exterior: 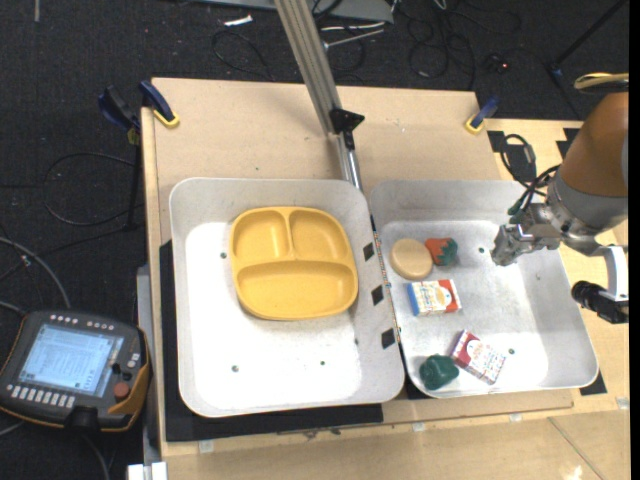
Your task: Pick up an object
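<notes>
1. From the overhead camera I see the grey metal gripper low over the right shallow white bin, near its upper right area — open or closed, I cannot tell.
2. Left of it, apart, lie a round tan bun-like piece touching a red-and-green toy, a small printed carton, a dark green lump and a red-white packet.
3. The left white bin holds a glossy yellow divided plastic tray.
</notes>
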You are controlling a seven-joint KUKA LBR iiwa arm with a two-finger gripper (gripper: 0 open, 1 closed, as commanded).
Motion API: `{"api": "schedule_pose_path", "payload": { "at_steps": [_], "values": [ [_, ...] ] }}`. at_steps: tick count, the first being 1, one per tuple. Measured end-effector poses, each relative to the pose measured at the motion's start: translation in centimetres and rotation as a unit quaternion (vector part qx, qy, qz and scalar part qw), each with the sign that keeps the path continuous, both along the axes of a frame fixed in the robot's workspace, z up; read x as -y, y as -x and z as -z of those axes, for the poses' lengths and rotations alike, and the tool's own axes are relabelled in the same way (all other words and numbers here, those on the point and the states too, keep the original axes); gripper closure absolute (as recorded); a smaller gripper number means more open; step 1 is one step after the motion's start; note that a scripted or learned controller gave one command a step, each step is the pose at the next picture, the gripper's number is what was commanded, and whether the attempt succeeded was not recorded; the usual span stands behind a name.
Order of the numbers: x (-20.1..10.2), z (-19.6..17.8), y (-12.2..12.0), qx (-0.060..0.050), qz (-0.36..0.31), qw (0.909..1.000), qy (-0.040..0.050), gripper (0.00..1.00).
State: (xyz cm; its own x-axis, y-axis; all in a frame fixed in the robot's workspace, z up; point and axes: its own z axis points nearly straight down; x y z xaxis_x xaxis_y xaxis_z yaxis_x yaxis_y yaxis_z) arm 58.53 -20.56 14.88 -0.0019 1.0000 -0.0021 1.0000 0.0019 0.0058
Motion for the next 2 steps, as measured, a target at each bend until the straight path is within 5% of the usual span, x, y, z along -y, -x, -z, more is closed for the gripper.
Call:
{"api": "schedule_pose_path", "payload": {
  "at_steps": [2],
  "values": [
    [-0.5,-10.4,0.3,0.001,-0.001,1.0,0.0005,1.0]
  ]
}}
